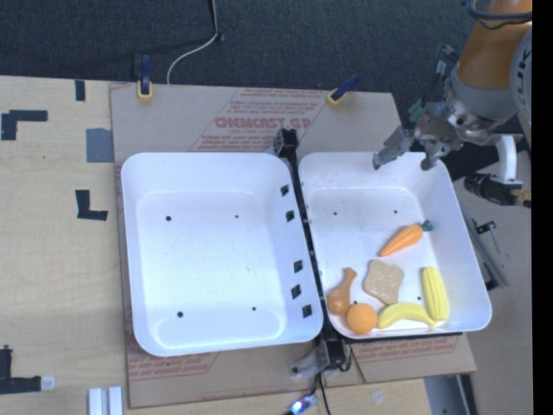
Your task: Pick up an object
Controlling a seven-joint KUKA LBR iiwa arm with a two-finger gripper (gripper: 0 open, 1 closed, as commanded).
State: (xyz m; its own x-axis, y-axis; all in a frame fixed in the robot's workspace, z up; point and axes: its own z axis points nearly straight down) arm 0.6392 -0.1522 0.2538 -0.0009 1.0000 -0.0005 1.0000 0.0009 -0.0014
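The gripper (403, 152) was seen above the far edge of the right bin (346, 188), its fingers spread apart and nothing between them, so the step in hand was judged to be the approach, with no object yet picked. The carrot (402, 239), the slice of bread (383, 281), the corn cob (435, 293), the banana (403, 316), the orange (361, 319) and the drumstick (342, 291) were gathered in the near corner of that bin, so a reach toward that corner and a descent over one of them would be called for next. "CHEMCAST GP" could be read in red on the brown board (251, 124) behind the bin.
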